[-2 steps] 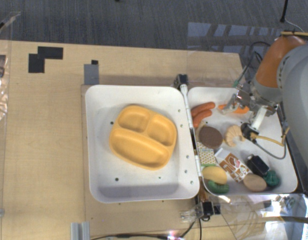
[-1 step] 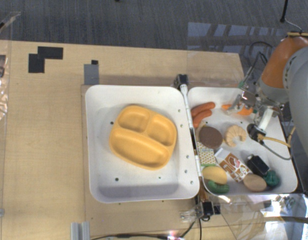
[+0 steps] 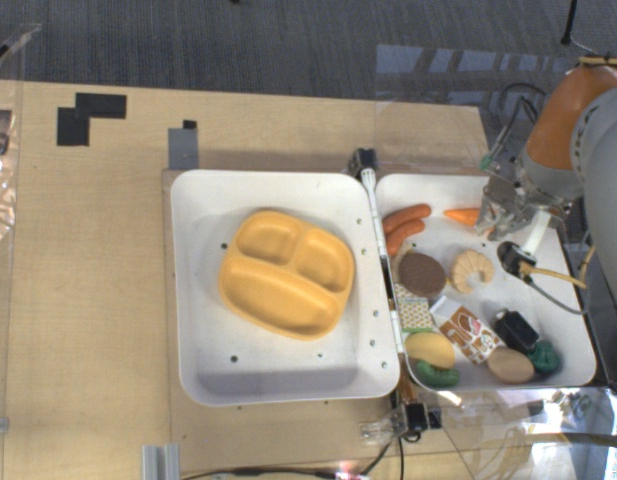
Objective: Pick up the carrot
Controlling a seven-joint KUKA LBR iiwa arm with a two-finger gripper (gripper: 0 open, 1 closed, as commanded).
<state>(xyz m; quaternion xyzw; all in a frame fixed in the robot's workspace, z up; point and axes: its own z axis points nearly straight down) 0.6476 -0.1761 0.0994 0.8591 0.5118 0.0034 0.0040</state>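
Observation:
The carrot [image 3: 462,215] is a small orange cone lying at the back of the right bin [image 3: 586,366], with its tip pointing left. My gripper [image 3: 497,218] hangs at the carrot's thick right end and hides that end. The grey arm with its orange band [image 3: 568,118] comes in from the upper right. How the gripper stands on the carrot is hidden by its own body.
Beside the carrot lie two sausages [image 3: 406,224], a brown patty [image 3: 422,273] and a croissant [image 3: 473,269]. Toward the front sit a yellow-green fruit [image 3: 431,353], a snack packet [image 3: 471,335], a black item [image 3: 515,328] and a tan roll [image 3: 510,366]. A yellow divided plate [image 3: 286,271] sits in the left bin [image 3: 198,368].

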